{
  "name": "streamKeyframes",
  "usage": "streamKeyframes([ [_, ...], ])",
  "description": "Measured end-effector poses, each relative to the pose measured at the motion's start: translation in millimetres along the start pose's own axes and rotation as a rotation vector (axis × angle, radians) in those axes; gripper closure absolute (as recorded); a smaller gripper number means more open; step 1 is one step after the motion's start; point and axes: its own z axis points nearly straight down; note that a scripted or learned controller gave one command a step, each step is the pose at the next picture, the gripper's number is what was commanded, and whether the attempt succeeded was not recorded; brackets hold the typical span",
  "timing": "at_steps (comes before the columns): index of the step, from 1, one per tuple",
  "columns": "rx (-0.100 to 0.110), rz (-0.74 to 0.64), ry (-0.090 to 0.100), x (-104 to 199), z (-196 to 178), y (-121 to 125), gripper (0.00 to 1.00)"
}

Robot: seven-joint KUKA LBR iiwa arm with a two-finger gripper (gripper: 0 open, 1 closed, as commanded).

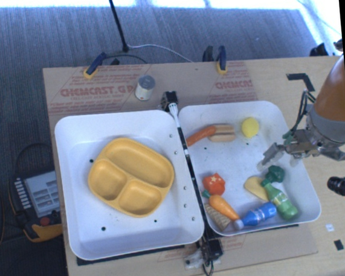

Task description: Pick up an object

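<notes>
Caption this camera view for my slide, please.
Gripper hovers over the right bin of toy food; a yellow tray sits in the left bin.

Strong light enters from the top of the frame, where a band along the upper edge and the upper right corner is blown out to near white with a bluish cast. The two white bins point(73, 174) in the centre are bright and evenly lit, with soft, faint shadows along their inner walls. The yellow tray point(131, 176) casts only a slight shadow. The dark carpet point(10, 89) at left stays dim. Overall sharpness is modest; fine detail is soft, and the arm point(333, 101) at the right edge is slightly blurred.
</notes>
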Motion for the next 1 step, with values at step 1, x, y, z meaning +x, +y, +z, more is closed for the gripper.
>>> streamKeyframes([
  [1,-0.004,0.0,-0.002,44.5,99.2,18.8,0.0],
])
